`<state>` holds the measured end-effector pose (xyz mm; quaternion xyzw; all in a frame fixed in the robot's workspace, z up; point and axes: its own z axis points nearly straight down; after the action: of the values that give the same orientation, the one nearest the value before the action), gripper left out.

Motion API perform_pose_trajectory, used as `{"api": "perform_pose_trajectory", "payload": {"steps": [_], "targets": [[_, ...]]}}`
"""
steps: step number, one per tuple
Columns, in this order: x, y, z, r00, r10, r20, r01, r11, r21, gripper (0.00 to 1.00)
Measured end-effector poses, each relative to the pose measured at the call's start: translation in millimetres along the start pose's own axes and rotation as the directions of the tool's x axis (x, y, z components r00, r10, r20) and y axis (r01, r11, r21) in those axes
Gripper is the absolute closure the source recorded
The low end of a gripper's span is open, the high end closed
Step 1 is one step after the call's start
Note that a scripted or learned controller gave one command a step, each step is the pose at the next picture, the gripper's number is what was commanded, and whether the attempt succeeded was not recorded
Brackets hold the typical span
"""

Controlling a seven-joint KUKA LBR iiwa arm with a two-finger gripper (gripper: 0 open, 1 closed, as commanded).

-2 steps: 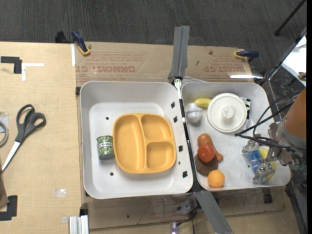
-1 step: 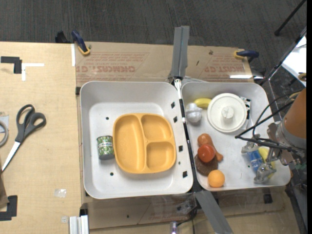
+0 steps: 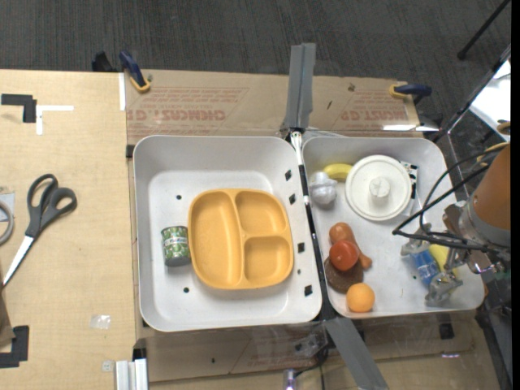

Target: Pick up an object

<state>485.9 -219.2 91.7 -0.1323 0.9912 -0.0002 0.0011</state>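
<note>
The right bin (image 3: 455,302) holds several small objects. A white round lid (image 3: 379,187) lies at its back, with a yellow banana (image 3: 337,171) and a silver piece (image 3: 322,191) to its left. A red tomato-like ball (image 3: 344,254) rests on a brown disc (image 3: 348,278), and an orange (image 3: 360,297) lies near the front wall. My gripper (image 3: 441,281) is low in the bin's front right corner. It sits right beside a blue object (image 3: 420,263) and a yellow piece (image 3: 439,255), and partly covers both. Nothing is visibly held.
The left bin (image 3: 154,218) holds a yellow divided plate (image 3: 241,238) and a small green can (image 3: 175,244). Scissors (image 3: 36,210) lie on the wooden bench to the left. Dark cables (image 3: 431,205) cross the right bin's right side near the arm (image 3: 494,201).
</note>
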Motion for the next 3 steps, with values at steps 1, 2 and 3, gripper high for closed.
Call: {"api": "perform_pose_trajectory", "payload": {"steps": [1, 2, 3], "targets": [[-3.8, -0.1, -0.6, 0.956, -0.292, 0.004, 0.292, 0.956, -0.001, 0.00], [-5.2, 3.9, -0.3, 0.881, -0.473, 0.006, 0.474, 0.881, -0.005, 0.00], [-3.4, 8.4, 0.6, 0.774, -0.633, 0.009, 0.633, 0.774, -0.010, 0.00]]}}
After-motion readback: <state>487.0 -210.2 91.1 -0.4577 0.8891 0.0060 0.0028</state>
